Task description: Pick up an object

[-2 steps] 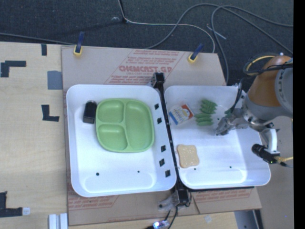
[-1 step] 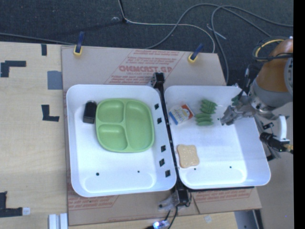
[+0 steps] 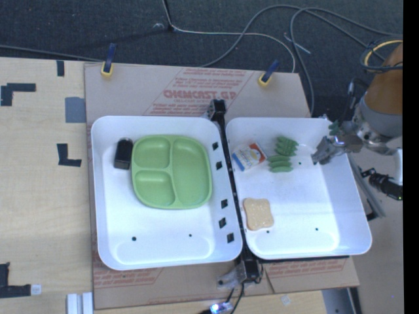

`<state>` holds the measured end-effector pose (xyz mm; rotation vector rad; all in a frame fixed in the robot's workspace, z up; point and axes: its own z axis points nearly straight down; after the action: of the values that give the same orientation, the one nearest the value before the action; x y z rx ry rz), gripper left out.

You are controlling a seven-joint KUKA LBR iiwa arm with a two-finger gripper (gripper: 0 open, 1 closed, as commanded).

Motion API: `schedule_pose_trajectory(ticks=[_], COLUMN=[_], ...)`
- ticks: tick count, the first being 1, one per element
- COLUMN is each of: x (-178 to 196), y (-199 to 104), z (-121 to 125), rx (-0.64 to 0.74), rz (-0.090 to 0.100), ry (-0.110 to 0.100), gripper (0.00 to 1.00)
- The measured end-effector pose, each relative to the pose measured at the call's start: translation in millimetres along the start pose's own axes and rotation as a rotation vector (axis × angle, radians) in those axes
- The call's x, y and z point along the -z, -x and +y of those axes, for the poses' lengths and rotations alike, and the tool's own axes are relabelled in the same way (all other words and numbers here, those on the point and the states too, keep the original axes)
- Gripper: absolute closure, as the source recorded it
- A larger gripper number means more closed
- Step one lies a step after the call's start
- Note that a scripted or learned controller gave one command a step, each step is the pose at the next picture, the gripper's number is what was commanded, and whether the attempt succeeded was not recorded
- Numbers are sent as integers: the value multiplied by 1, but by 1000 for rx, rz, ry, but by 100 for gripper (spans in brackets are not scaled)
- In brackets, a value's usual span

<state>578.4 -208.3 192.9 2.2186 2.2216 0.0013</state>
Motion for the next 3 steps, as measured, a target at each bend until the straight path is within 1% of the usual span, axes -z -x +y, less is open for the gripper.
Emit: schedule_pose_trajectory(ticks=[1,2,3], x=[61,65,64], y=[2,-54,-98], z=[6,1,5], rx=[0,3,3], rz=[-1,1,1], ry=[1,-2,-3], gripper=[100,100,100])
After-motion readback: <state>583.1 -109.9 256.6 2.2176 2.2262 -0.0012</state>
